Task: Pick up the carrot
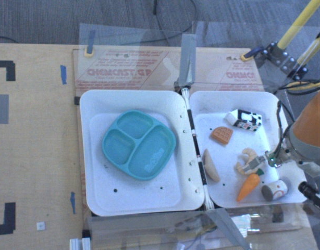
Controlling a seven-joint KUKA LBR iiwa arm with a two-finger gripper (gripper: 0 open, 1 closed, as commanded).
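The orange carrot (247, 187) lies tilted near the front of the right bin (222, 104), its thick end pointing up and to the right. My gripper (258, 163) hovers low just above the carrot's top end, over a beige curled toy (246, 161). Nothing visibly hangs from the gripper. The arm enters from the right edge, and its orange band (311, 125) is visible there.
The right bin also holds a black-and-white carton (245, 119), a brown waffle piece (221, 135), a tan oval piece (210, 165) by the left wall and a small grey-white cylinder (274, 190) beside the carrot. A teal divided plate (139, 145) sits in the left bin (92, 108).
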